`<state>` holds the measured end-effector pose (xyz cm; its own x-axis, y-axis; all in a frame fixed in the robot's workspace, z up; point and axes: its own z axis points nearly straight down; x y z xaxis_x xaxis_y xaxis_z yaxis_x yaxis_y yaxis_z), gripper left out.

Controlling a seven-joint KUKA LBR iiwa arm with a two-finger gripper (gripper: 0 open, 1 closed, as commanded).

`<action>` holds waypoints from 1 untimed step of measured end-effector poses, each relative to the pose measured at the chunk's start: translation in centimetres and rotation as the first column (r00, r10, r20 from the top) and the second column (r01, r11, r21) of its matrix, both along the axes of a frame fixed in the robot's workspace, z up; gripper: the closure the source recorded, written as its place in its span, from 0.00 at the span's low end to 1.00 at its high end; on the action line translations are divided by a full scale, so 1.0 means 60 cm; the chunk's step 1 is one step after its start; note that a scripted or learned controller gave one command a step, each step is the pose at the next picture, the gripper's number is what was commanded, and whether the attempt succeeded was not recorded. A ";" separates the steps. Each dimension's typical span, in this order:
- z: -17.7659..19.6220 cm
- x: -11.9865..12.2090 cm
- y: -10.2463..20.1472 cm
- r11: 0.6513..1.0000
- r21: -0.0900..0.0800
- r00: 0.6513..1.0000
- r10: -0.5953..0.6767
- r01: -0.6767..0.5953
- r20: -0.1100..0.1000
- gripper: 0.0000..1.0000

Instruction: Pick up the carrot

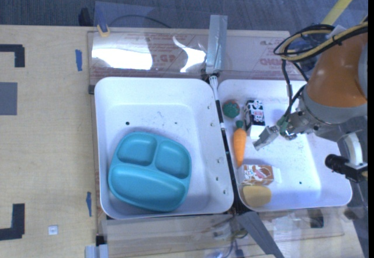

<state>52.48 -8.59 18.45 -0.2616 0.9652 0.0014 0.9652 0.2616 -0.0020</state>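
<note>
The orange carrot (239, 141) lies lengthwise in the right bin (327, 189), hard against its left wall, with its green top pointing toward the back. My gripper (264, 137) hangs just right of the carrot, tilted down and to the left, its tip a short gap from the carrot's middle. Nothing shows in its grasp. The grey arm with its orange band (339, 75) comes in from the right, over the bin's far right part.
In the right bin, a green ball (231, 109) and a small black-and-white carton (255, 112) sit behind the carrot. An orange-and-white carton (257, 174) and a yellow lump (256, 195) lie in front. A blue divided plate (151, 172) rests in the left bin (152, 99).
</note>
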 end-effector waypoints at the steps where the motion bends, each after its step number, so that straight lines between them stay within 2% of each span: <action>1: 0.000 0.073 0.068 0.982 -0.001 0.982 0.190 -0.190 0.006 0.00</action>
<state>56.89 -4.53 18.47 -0.4399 0.8981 -0.0014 0.8981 0.4399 0.0035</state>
